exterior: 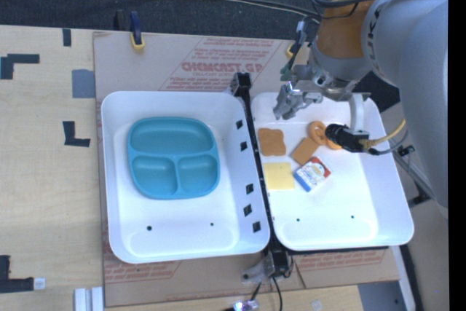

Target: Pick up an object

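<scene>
My gripper [286, 104] hangs over the far left part of the right bin [342, 226], above and just behind the food pieces. Beneath it lie a brown toast-like square [271, 141], a tan wedge [305, 151], a yellow cheese-like square [278, 175] and a small white packet with red and blue print [312, 175]. An orange piece [319, 132] lies to the right of the gripper. I see nothing between the fingers, and the gripper sits apart from all the pieces.
The left bin [124, 215] holds a blue divided plate [173, 156]. A black divider [251, 156] runs between the bins. The grey arm with its orange band [357, 4] fills the upper right. A black and yellow cable [360, 140] crosses the right bin's far edge.
</scene>
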